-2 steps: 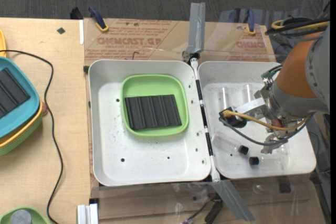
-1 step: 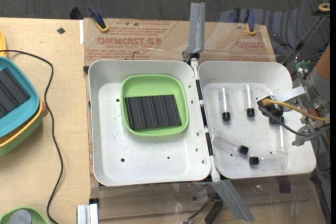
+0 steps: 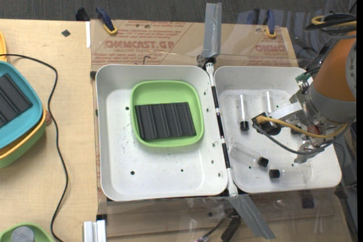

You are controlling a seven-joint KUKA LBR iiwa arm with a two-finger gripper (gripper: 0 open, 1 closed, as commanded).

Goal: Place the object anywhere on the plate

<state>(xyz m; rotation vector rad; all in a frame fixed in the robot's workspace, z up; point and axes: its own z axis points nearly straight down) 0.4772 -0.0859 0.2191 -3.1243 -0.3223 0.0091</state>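
The wooden table point(image 3: 45, 65) carries two white bins side by side. The left bin point(image 3: 113, 178) holds a green plate point(image 3: 164, 89) towards its far edge, with a black ribbed pad point(image 3: 165, 121) lying on it. The grey and orange arm point(image 3: 340, 82) reaches over the right bin point(image 3: 320, 178) from its right edge. Its end effector point(image 3: 306, 147) hangs low there, and I cannot tell whether it is wide or narrow. Four clear tubes lie in the right bin. Two are upright-aligned near the middle point(image 3: 242, 110) point(image 3: 266, 102), and two black-capped ones lie near the front edge point(image 3: 254, 157) point(image 3: 274, 174).
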